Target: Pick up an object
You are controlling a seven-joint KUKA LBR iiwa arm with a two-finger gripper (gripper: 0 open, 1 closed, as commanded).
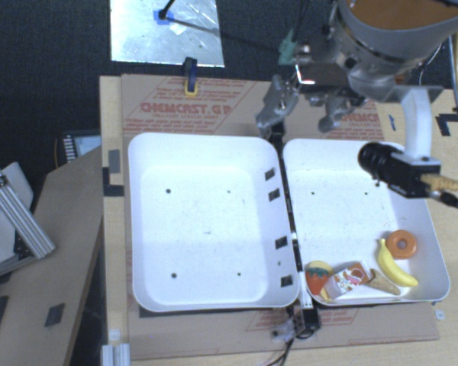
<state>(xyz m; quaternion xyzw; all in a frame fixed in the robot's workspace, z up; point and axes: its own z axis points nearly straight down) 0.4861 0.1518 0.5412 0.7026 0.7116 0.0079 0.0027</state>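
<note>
Toys crowd the right bin's (435,227) near corner: banana (394,265), orange ring (401,243), tomato (317,278), small packet (346,280). All look light; the banana's stiff middle suits gripping. Far off, the tool (301,113) hangs open, empty, above both bins' far rims.

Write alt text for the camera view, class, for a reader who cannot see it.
A grey robot arm's gripper hangs above the far edge of two white bins. The right bin holds a banana, an orange ring and other small items at its near edge; the left bin sits alongside.
</note>
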